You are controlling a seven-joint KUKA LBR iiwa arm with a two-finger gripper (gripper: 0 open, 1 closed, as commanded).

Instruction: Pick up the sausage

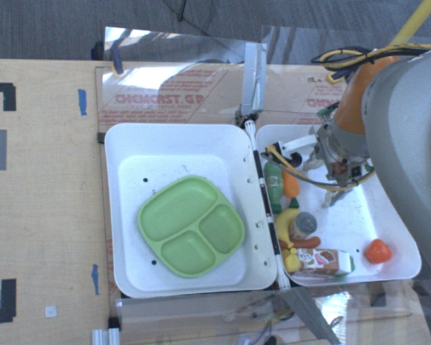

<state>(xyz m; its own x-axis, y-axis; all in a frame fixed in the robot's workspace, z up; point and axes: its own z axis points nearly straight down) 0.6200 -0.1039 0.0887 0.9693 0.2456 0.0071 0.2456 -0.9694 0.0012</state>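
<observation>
The sausage point(302, 243) is short and reddish-brown. It lies near the front left of the right bin point(359, 214), between a grey can point(304, 223) and a small carton point(323, 260). My gripper point(337, 180) hangs over the back middle of that bin, below the orange band of the arm. It is well behind the sausage and a little to its right, with nothing seen in it.
Along the right bin's left wall lie a green bottle-shaped item point(273, 181), an orange carrot-like piece point(291, 185) and a yellow piece point(284, 225). A red-orange ball point(378, 251) sits at the front right. The left bin point(129, 157) holds a green divided plate point(192, 226).
</observation>
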